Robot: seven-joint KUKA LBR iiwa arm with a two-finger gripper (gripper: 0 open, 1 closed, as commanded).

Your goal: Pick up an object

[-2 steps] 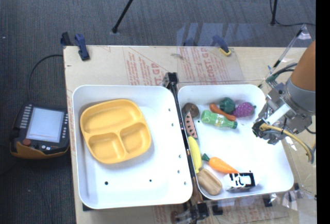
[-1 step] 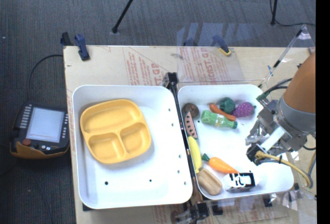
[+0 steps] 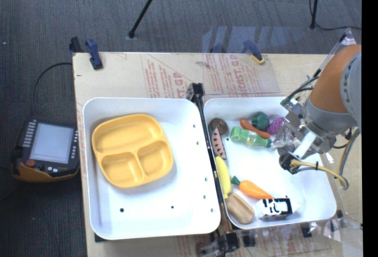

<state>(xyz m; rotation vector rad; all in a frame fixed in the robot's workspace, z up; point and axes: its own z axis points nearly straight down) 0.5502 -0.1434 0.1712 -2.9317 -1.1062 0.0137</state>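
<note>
The arm's wrist hides the gripper [image 3: 287,142] over the right bin [image 3: 322,199], so its grasp cannot be told, beside the purple grapes [image 3: 276,125].

The robot arm [image 3: 339,93] comes in from the right side. It is grey, with an orange band near the top. It bends down and points to the left. The wrist is tipped over at a slant. The gripper [image 3: 282,142] sits at the low end of the arm, with cables looping beside it.
</note>
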